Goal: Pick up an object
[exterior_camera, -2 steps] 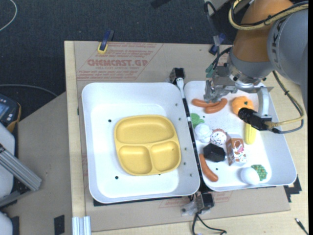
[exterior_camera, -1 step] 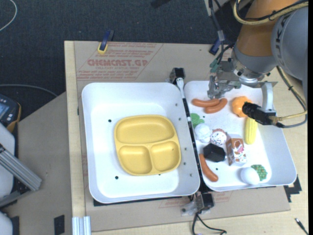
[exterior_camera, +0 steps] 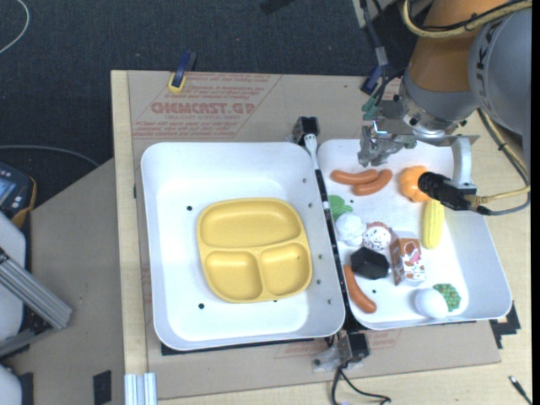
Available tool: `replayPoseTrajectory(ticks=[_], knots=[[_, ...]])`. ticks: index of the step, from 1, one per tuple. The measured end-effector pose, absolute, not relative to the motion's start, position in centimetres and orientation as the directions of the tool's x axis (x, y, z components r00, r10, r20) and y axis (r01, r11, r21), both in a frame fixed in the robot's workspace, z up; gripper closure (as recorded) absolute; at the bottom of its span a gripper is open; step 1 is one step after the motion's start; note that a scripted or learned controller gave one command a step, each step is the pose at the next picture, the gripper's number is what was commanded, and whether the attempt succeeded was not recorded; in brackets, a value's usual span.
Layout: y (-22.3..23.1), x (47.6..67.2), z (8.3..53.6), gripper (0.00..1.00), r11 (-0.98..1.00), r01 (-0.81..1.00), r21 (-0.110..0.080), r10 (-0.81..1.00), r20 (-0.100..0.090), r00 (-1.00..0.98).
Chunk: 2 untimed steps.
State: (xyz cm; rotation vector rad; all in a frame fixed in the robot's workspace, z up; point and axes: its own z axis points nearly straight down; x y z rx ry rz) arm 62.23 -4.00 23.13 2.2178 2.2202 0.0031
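The right bin [exterior_camera: 481,264] holds several toy foods. An orange-red sausage [exterior_camera: 361,178] lies near its far left corner, with an orange fruit [exterior_camera: 410,184] and a yellow corn cob [exterior_camera: 432,224] to its right. My gripper [exterior_camera: 375,153] hangs just above the far end of this bin, directly over the sausage and apart from it. Nothing shows in its grasp. Toward the front lie a black piece [exterior_camera: 369,264], a brown carton [exterior_camera: 409,260] and a second sausage [exterior_camera: 358,288].
The left bin [exterior_camera: 169,226] carries a yellow divided plate [exterior_camera: 253,249]. A white egg [exterior_camera: 431,302], broccoli [exterior_camera: 449,294], a white ball [exterior_camera: 348,226] and a green piece [exterior_camera: 337,203] crowd the right bin. A black clip [exterior_camera: 305,129] sits on the divider between bins.
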Motion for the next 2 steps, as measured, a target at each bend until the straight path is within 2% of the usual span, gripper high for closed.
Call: replayPoseTrajectory(ticks=[1, 2], knots=[[-2.28, 62.71, 22.4, 1.0, 0.002, 1.0, 0.002, 1.0, -0.001, -0.002], [-2.59, 62.91, 22.82, 1.0, 0.001, 1.0, 0.004, 1.0, -0.002, -0.001]])
